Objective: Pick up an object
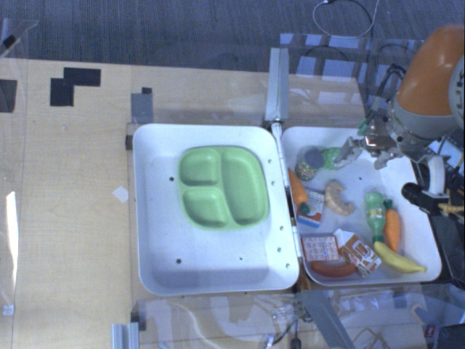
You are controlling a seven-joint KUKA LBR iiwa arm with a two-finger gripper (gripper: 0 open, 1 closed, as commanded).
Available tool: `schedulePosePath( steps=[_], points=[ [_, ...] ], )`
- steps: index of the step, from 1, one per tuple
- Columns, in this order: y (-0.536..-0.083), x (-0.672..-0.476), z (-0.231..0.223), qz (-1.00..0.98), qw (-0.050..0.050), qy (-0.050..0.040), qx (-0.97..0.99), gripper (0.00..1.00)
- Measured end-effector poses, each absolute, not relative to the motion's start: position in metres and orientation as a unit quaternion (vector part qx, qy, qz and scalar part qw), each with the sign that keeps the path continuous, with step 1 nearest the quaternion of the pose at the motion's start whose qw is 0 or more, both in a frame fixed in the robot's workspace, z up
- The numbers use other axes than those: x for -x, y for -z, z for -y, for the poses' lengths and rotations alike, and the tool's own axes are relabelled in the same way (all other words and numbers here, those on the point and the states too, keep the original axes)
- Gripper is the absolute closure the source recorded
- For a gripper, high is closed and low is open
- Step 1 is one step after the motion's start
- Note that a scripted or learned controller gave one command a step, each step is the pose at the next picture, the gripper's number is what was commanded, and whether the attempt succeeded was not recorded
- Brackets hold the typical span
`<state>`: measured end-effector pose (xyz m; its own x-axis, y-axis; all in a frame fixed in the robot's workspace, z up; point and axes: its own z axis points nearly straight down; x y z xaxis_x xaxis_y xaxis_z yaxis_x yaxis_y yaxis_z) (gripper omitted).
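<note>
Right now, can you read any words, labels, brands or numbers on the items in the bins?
None can be read.
Red-and-white printed carton: print too blurred.
Orange-brown patterned box: print too blurred.
Small round can with yellow label: label too small.
Green plastic bottle: no readable label.

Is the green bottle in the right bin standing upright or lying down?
Lying down: the green bottle rests lengthwise on the bin floor beside the carrot.

Pale wood bench [65,217]; dark blue-grey carpet floor [145,13] behind.
</note>
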<state>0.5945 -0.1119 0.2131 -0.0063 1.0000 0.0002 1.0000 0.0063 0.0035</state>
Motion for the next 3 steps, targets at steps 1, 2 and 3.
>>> schedulePosePath(
  steps=[1, 2, 3],
  points=[
    [-0.128, -0.57, 0.118, -0.735, 0.001, -0.0012, -0.678, 0.0],
    [-0.089, -0.543, 0.137, -0.766, 0.005, -0.0041, -0.643, 0.0],
    [-0.101, -0.545, 0.136, -0.766, 0.008, -0.0059, -0.643, 1.0]
  ],
)
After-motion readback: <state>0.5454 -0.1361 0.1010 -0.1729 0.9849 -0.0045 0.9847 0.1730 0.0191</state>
